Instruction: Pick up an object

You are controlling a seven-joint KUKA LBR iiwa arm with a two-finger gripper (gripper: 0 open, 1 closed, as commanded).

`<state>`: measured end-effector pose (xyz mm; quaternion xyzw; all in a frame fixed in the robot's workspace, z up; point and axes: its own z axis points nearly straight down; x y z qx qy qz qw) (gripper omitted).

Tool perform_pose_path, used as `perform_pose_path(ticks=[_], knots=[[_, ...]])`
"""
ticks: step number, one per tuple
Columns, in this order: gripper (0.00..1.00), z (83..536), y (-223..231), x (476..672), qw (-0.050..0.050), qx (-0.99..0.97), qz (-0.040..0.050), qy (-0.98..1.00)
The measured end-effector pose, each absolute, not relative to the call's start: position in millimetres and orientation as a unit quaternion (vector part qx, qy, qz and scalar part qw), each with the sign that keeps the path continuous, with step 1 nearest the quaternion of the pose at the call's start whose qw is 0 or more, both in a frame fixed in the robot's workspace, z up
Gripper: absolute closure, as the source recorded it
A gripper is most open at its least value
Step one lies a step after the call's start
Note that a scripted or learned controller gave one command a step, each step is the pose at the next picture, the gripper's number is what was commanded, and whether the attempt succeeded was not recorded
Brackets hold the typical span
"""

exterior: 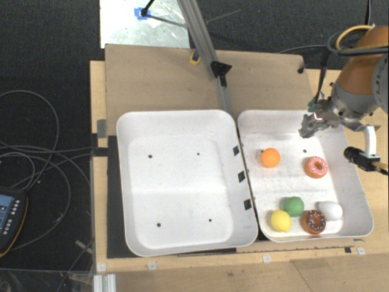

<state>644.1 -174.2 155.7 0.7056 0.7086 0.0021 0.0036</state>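
The right bin [255, 126] holds several objects. An orange ball [270, 157] lies near its middle, with a pink frosted donut [315, 167] to its right. At the near end sit a green ball [293, 206], a yellow lemon [281, 221], a chocolate donut [313, 222] and a white egg-shaped object [330, 210]. My gripper [308, 128] hangs over the far right part of this bin, above and beyond the pink donut and to the right of the orange ball. Nothing is visibly held in it.
The left bin [130, 163] lies beside the right one, joined by black clips [240, 176]. A slanted metal pole [200, 29] crosses the bench's far side. Cables and a pendant [9, 215] lie on the floor at left.
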Motion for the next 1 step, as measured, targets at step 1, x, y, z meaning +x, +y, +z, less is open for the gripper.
perform_pose_path(ticks=[1], knots=[[1.00,209.4,-184.5,644.4,0.004,0.706,0.0020,0.708]])
